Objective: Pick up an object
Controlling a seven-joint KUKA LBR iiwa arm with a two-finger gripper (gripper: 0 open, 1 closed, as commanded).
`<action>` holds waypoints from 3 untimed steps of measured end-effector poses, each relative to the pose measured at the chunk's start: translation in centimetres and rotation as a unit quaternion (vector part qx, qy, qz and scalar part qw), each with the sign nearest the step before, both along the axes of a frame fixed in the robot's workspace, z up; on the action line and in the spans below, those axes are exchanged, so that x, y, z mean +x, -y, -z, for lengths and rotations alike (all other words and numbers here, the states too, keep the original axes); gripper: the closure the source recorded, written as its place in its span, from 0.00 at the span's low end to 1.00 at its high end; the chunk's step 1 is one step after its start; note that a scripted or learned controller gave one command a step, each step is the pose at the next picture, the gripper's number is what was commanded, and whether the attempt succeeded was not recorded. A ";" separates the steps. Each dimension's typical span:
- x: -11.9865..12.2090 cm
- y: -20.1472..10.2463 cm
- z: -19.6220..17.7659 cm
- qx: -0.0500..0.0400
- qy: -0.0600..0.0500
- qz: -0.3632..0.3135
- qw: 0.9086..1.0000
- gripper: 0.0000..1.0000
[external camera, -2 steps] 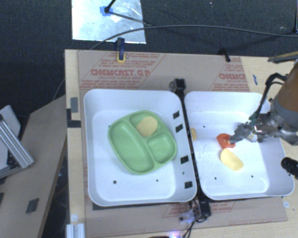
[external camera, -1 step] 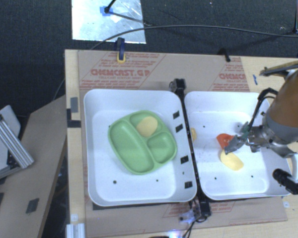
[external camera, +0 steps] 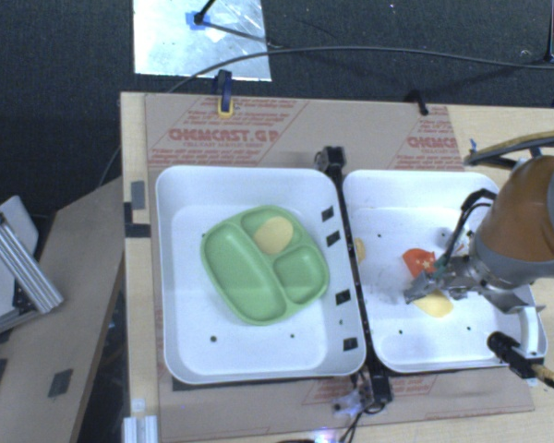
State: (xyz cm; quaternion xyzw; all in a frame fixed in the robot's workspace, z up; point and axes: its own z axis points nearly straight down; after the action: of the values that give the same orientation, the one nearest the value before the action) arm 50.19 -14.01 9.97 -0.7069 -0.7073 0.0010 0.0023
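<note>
Two white bins: left bin [external camera: 180, 247], right bin [external camera: 388, 201]. Light green divided plate [external camera: 249, 280] holds a pale yellow piece [external camera: 274, 235]. In the right bin, a red-orange object [external camera: 418, 261] and a pale yellow object [external camera: 435, 305]. Grey arm [external camera: 517, 247] has an orange band [external camera: 534, 206]. The bench board [external camera: 286, 127] is tan with red lettering. Dark speckled floor [external camera: 55, 81], and a silvery foil sheet [external camera: 198, 26] at upper left.

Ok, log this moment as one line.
gripper: right bin, over yellow object | red object beside | green tray: left bin
</note>
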 end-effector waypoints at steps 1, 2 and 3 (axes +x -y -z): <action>0.2 0.1 -1.4 -0.002 0.004 -0.001 1.000 1.00; -0.6 0.2 -6.9 -0.002 0.006 -0.001 1.000 1.00; -0.4 0.2 -12.3 -0.002 0.006 -0.002 1.000 1.00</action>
State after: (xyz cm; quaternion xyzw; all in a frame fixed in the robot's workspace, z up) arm 49.80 -14.22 22.24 -0.7054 -0.7088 -0.0021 -0.0038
